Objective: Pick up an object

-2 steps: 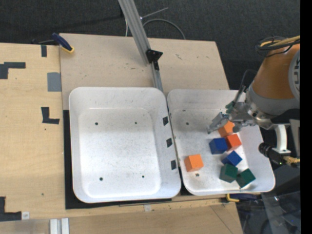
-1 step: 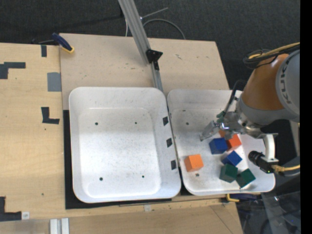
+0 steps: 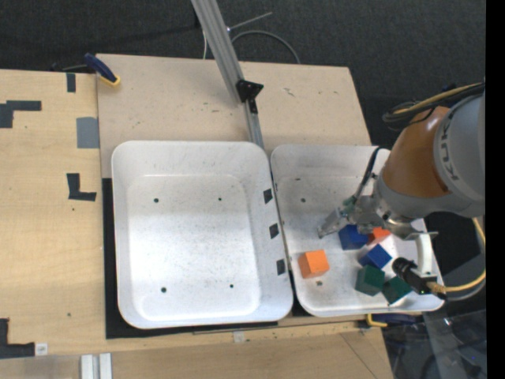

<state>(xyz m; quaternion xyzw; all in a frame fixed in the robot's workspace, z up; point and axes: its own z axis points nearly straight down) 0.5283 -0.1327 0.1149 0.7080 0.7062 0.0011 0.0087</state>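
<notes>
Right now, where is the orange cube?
The orange cube lies in the right bin, near its lower left corner, apart to the left of the blue and green blocks clustered under the gripper.

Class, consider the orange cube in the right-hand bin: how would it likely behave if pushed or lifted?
The orange cube has flat faces, so it would probably slide, not roll. It looks rigid and likely light. It sits apart from the other blocks, so a push seems unlikely to disturb them.

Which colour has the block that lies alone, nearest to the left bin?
Orange, clear in the camera view.
</notes>
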